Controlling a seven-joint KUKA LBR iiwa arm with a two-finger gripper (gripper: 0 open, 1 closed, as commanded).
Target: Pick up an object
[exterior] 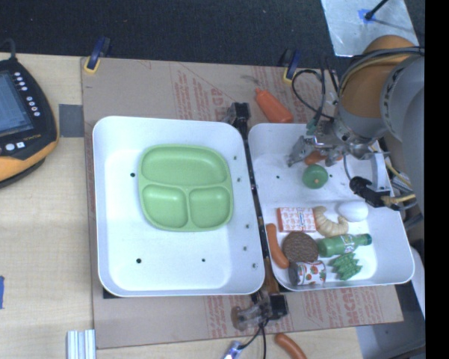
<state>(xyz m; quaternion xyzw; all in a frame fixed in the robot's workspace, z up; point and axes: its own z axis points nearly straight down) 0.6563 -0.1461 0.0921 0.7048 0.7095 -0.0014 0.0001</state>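
Note:
My gripper [314, 152] hangs low over the far part of the right bin [263, 155], at the end of the grey arm with the orange band [377, 66]. Just in front of it lies a round green fruit [314, 176]. Nearer the front of this bin lie a white egg [352, 212], a croissant [330, 221], a red-and-white packet [296, 218], a brown patty [300, 246], a green bottle [345, 243], a sausage [277, 246], a small can [308, 273] and a leafy green piece [348, 266].
A green divided plate [186, 187] lies in the left bin [112, 200]. An orange carrot [273, 106] rests on the cardboard behind the bins and another sausage [292, 345] in front. A teach pendant [11, 122] sits at far left.

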